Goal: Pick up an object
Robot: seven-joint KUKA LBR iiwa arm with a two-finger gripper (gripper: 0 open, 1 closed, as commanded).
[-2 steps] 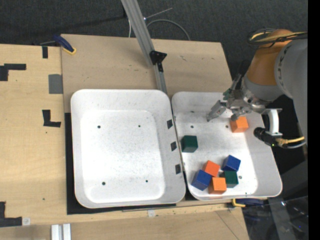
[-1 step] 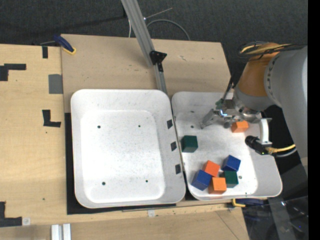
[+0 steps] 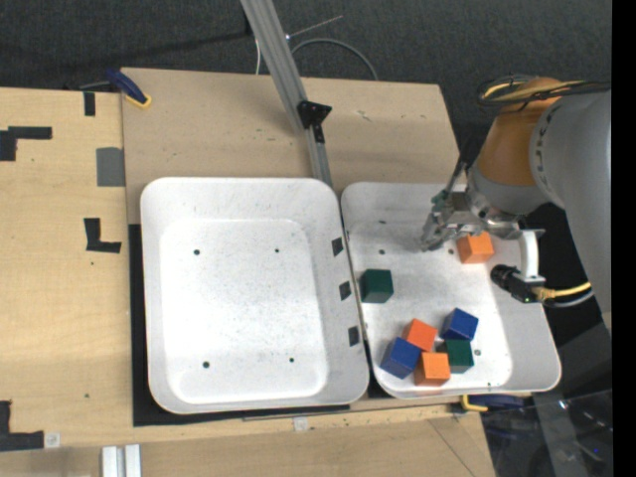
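Note:
My gripper [image 3: 438, 231] hangs low over the back of the right bin [image 3: 397, 212], just above its floor. An orange cube [image 3: 475, 247] lies right beside it, on its right side, close against the wrist. Whether the cube touches the gripper is unclear. A dark green cube [image 3: 377, 285] sits alone near the bin's left wall. At the front of the bin is a cluster: an orange cube [image 3: 420, 333], a blue cube [image 3: 461, 323], a dark green cube [image 3: 458, 354], another blue cube [image 3: 400, 357] and another orange cube [image 3: 433, 368].
The left bin [image 3: 159, 207] adjoins the right one along a shared wall [image 3: 343, 266]. A slanted metal pole [image 3: 283, 58] runs down to the bins' back edge. A black-and-yellow cable [image 3: 537, 288] hangs at the right bin's right rim.

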